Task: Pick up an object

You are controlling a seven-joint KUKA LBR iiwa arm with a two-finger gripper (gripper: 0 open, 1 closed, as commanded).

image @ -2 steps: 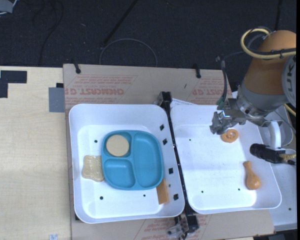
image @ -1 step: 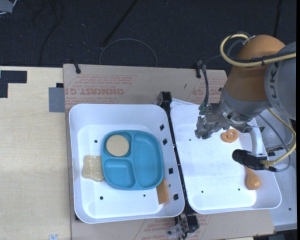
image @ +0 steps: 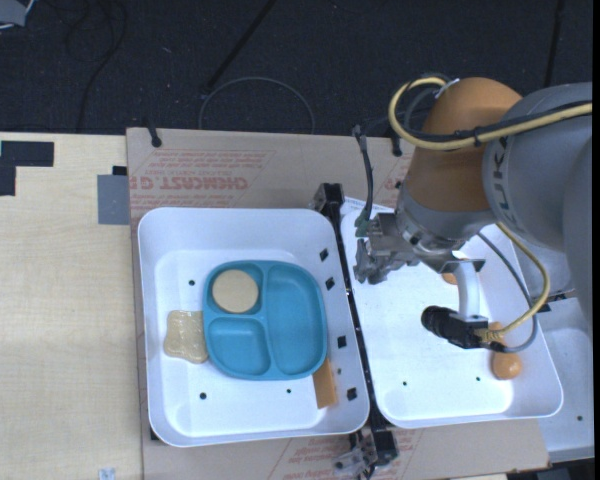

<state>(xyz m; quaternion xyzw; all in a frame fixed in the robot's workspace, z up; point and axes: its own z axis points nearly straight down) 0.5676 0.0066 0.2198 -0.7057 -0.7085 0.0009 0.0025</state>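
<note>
**Pale bench, two bins, arm over the right one**

Pale wood bench [image: 50, 348] carries a printed cardboard sheet [image: 230, 168], and on it two white bins stand side by side, their inner rims touching. Beyond the far edge lies a dark floor with loose cables.

The left bin [image: 240, 413] holds a blue divided tray [image: 295, 318]. A round tan disc [image: 234, 290] lies in the tray's far-left compartment. A pale yellow spongy piece [image: 185, 336] lies against the tray's left edge, and a brown stick [image: 324, 385] lies on the bin floor at the tray's near-right corner.

The arm [image: 550, 188] reaches in from the right over the right bin [image: 410, 388]. Its gripper [image: 372, 266] hangs at that bin's far-left part, close to the shared rim; whether it is open or closed cannot be told, and nothing is seen in its hold. An orange lump [image: 506, 365] rests near the bin's near-right corner, well apart from the gripper. A smaller orange bit [image: 450, 278] shows farther back, partly hidden by the arm.
</note>
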